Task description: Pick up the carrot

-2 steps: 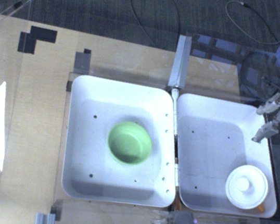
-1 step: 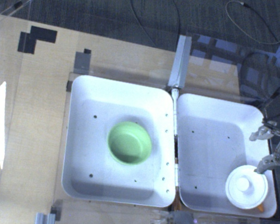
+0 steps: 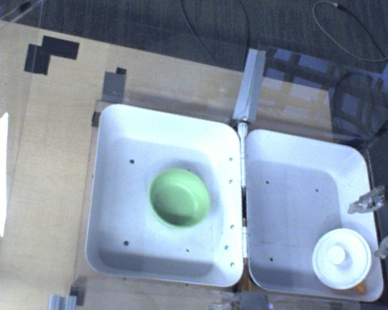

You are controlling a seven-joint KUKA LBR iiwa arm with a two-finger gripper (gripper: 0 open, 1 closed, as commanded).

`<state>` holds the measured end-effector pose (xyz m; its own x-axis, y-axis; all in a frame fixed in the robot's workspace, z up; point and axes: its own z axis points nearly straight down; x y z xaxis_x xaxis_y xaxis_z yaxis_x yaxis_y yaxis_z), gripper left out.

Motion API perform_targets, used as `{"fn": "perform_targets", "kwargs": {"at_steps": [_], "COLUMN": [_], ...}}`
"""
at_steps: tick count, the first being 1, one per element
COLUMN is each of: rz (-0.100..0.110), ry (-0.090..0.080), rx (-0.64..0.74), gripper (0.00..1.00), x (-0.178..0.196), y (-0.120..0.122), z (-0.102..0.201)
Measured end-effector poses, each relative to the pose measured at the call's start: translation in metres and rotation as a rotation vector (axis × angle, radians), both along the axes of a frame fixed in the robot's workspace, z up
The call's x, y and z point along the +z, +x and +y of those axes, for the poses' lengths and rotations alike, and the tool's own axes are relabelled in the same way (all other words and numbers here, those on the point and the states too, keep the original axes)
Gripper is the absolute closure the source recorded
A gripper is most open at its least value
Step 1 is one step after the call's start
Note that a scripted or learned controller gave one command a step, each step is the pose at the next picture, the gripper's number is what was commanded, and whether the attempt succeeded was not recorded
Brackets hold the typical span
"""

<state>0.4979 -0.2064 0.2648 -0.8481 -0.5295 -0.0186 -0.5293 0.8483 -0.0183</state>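
A small orange sliver, likely the carrot [image 3: 361,287], peeks out from under a white round cup-like object [image 3: 341,258] in the near right corner of the right bin [image 3: 301,168]. Most of the carrot is hidden beneath that object. My gripper [image 3: 370,228] reaches in at the right bin's right rim, just up and right of the white object. Its two metal fingers [image 3: 363,203] are spread apart with nothing between them, so it is open.
A green bowl [image 3: 181,197] sits in the middle of the left bin [image 3: 131,133]. A metal divider post [image 3: 251,87] stands behind the seam between the bins. Cables lie on the dark floor beyond the bench.
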Motion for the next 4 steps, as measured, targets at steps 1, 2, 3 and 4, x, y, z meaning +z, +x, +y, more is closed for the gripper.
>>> {"fn": "perform_targets", "kwargs": {"at_steps": [1, 2, 3, 4], "rz": [0.014, 0.025, 0.011, 0.007], "ry": [0.006, 0.003, -0.005, -0.009], "rx": [0.248, 0.589, 0.589, 0.667], "gripper": [0.0, 0.0, 1.0, 1.0], "x": [-0.158, -0.172, -0.16, -0.065], "y": [0.008, 0.005, 0.009, -0.007], "z": [0.007, 0.012, 0.012, 0.085]}}
